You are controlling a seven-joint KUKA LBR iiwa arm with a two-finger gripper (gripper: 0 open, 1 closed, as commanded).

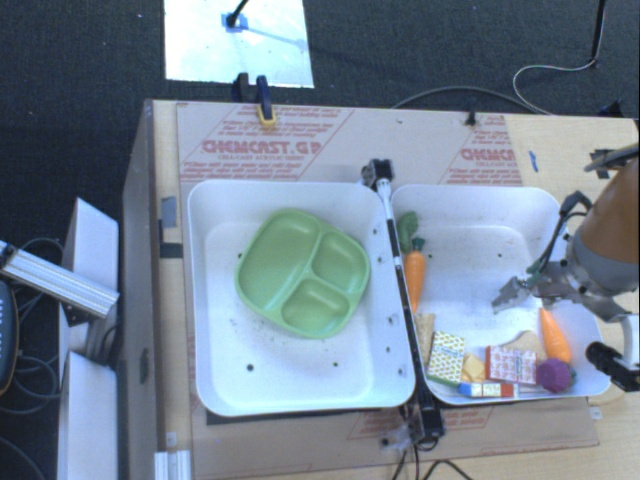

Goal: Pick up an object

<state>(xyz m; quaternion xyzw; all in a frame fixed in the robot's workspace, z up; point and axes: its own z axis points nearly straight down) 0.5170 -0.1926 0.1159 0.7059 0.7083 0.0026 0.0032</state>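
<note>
Lying just right of the pincer (513,294), an orange carrot (554,334).

We see a pale wooden bench (300,138) printed with red lettering, bearing two shallow white bins — the left bin (215,298) and the right bin (480,203) — side by side, touching along a dark seam. Beyond the bench, a white square sheet (200,28) lies on dark carpet (60,88); an aluminium rail (50,278) sits at left.

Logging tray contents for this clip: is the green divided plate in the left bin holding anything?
Empty. The green plate lies flat in the left bin, and all three compartments show bare green.
</note>
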